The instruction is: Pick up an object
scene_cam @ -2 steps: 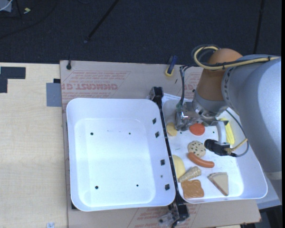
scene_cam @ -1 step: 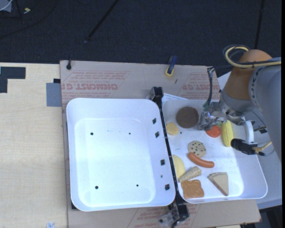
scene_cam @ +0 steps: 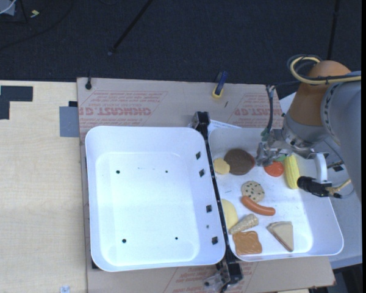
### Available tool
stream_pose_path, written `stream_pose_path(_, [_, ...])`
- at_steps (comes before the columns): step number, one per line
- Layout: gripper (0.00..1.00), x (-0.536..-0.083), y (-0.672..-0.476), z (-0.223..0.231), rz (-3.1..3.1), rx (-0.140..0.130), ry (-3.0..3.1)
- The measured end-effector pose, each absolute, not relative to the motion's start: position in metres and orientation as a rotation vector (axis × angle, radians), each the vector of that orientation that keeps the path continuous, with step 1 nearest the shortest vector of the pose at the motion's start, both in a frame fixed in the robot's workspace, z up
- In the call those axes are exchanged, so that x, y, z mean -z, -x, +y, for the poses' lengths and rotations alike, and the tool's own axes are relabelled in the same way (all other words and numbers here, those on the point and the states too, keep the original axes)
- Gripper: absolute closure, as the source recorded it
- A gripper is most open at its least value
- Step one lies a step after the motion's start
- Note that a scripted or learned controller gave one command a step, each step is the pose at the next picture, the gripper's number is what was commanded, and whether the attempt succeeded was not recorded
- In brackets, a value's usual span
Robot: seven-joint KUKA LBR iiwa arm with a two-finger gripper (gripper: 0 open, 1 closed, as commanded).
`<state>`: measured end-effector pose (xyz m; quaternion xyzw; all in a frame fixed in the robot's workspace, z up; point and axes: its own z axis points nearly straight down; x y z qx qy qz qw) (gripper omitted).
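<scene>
The right bin (scene_cam: 320,221) holds several toy foods. A brown round patty (scene_cam: 239,161) lies near its back left, with a small yellow piece (scene_cam: 221,166) beside it. A red tomato (scene_cam: 274,169) and a yellow corn cob (scene_cam: 291,171) sit at the back right. My gripper (scene_cam: 267,153) hangs low over the bin, just above the tomato and right of the patty. Nothing visibly hangs from it.
Nearer the front lie a chocolate-chip cookie (scene_cam: 252,190), a sausage (scene_cam: 258,207), a yellow piece (scene_cam: 230,213), a pale cone (scene_cam: 244,223), toast (scene_cam: 248,243) and a sandwich wedge (scene_cam: 282,234). The left bin (scene_cam: 146,197) stands alongside. The arm's grey body (scene_cam: 338,121) covers the right bin's far right corner.
</scene>
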<state>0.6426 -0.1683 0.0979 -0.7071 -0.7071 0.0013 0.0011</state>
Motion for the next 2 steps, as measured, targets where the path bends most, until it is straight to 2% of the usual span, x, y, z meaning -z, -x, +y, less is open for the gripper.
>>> stream_pose_path(2, [1.00,-0.0878,-0.6443,-0.1755,-2.223,-0.002,2.218])
